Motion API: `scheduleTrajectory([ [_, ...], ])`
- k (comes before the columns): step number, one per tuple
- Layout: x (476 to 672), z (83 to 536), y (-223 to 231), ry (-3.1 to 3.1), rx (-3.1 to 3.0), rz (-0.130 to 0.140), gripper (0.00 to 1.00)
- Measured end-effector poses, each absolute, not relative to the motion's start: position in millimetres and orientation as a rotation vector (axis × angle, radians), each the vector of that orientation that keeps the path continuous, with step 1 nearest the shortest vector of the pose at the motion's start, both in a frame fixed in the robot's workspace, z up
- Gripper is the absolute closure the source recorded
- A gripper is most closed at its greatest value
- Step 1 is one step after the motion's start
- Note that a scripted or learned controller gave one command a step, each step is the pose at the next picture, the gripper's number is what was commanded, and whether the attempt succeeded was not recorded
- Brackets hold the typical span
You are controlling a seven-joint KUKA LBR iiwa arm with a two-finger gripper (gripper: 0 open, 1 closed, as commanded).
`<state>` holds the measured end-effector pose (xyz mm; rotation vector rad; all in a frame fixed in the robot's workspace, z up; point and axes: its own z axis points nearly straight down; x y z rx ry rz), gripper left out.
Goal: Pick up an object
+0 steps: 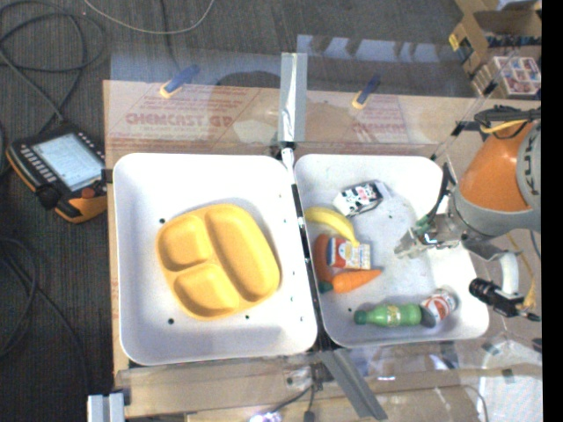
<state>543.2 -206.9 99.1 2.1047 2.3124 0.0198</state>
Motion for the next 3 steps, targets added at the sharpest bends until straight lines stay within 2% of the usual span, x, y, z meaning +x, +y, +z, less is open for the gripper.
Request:
scheduleTrajectory([
  [1, 543.1, 99.1, -206.7, 2.313, 2.105, 0.020, 0.00],
  [2, 569.8, 93.1, -98.2, 2.600, 1.759, -0.003, 0.00],
  [3, 571.2, 101.6, -97.5, 2.600, 1.759, 0.001, 1.00],
])
